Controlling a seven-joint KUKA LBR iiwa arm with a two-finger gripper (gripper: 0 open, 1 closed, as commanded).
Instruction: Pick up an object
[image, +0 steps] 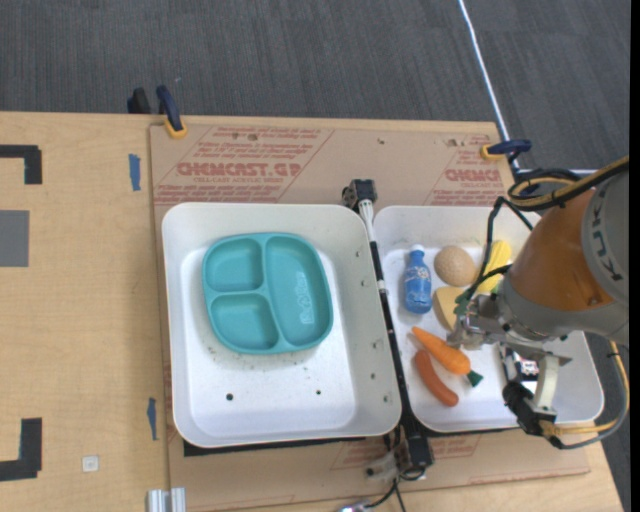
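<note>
Gripper (468, 325): low in the right bin, at the end of the grey arm; its metal tip sits over the toys, and the wrist covers too much to tell how it is set or whether it grips anything.
Carrot (443, 352): just below and left of the gripper, orange with a green top, lying at a slant; its upper end meets the gripper's tip, but contact cannot be made out.
Sausage (436, 379): red-orange, further below the gripper, lying beside the carrot.
Wedge (447, 303): yellow, just left of the gripper, partly covered by it.
Egg (455, 266): tan and round, above the gripper, clear of it.
Banana (495, 264): above and right of the gripper, half hidden by the arm (565, 265).
Bottle (417, 281): blue with a white cap, up and left of the gripper, upright in the picture.
Right bin (395, 225): its right half lies hidden under the arm and cables.
Left bin (180, 330): well left of the gripper.
Plate (268, 293): teal, three compartments, in the left bin.
</note>
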